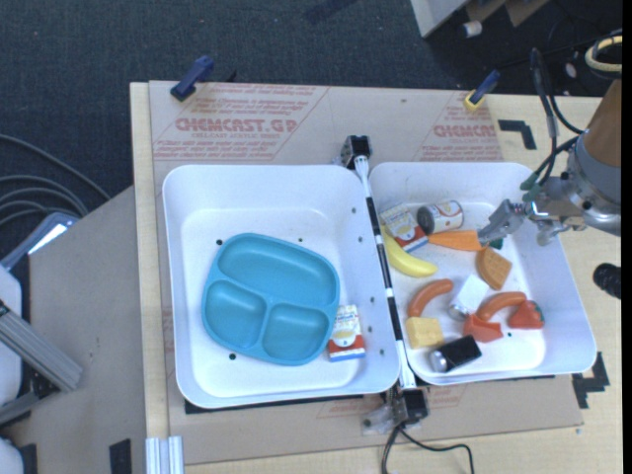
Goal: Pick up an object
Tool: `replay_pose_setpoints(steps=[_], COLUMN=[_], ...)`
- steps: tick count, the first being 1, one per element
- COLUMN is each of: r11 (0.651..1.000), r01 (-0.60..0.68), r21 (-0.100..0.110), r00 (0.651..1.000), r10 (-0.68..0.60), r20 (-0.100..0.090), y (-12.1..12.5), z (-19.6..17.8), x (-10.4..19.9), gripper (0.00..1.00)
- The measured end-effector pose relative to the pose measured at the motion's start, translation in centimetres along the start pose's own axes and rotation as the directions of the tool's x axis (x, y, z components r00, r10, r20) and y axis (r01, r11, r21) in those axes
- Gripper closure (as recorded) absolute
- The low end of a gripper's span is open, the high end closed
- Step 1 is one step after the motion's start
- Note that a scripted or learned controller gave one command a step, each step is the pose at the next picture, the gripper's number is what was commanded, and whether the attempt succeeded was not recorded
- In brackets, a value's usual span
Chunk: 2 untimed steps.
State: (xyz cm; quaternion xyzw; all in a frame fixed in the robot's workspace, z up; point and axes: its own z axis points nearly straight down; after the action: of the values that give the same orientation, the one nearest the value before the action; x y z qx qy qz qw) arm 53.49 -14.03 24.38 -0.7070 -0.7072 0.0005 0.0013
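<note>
**Claw poised over a bin of toy food**

Claw (497,223) hangs low over the right bin (573,304), just above the right end of a toy carrot (456,241) and a brown bread-like piece (493,267). Whether it is released or clenched cannot be told from this angle.

The carrot is probably light, rigid plastic, smooth and apt to slip; gripping across its thicker middle looks safest. A banana (407,260), sausage (431,296), small can (440,215) and other pieces crowd close by.

The left bin (188,294) holds a blue divided plate (269,297) and a small carton (346,332). Both bins sit on a cardboard-covered counter (247,126) above dark carpet.
</note>
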Motion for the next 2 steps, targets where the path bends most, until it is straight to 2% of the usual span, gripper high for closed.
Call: replay_pose_setpoints(steps=[1,2], r11=[1.000,1.000], r01=[0.001,0.000], r21=[-0.011,-0.013], r00=[1.000,1.000], r10=[-0.001,0.000], r20=[-0.001,-0.001], y=[2.91,2.95], z=[14.92,13.96], x=[4.38,4.43], gripper=[0.00,1.00])
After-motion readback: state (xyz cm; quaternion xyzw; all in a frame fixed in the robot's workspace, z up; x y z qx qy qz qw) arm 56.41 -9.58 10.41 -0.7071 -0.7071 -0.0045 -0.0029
